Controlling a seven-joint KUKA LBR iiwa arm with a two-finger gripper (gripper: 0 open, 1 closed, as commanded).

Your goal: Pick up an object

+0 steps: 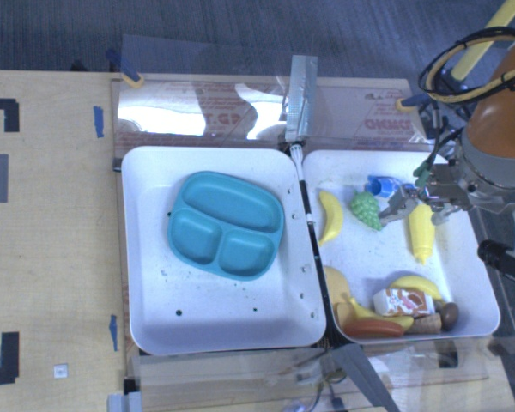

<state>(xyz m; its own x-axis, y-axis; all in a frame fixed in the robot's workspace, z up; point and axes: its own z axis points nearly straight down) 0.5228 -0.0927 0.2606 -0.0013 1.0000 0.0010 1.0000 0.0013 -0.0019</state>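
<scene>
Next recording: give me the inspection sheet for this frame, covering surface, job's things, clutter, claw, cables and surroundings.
Surface: wooden bench bearing two white bins side by side, left bin and right bin.
Job's things: right bin holds a banana, green grapes, a blue item, a yellow bottle-like item, and a pile at the near edge including a small carton.
Clutter: blue divided tray in the left bin.
Claw: claw over the right bin between the grapes and the yellow item; nothing seen between its fingers.
Cables: black and yellow cables looped above the arm.
Surroundings: clear plastic sheet behind the bins; blue tape marks.
</scene>
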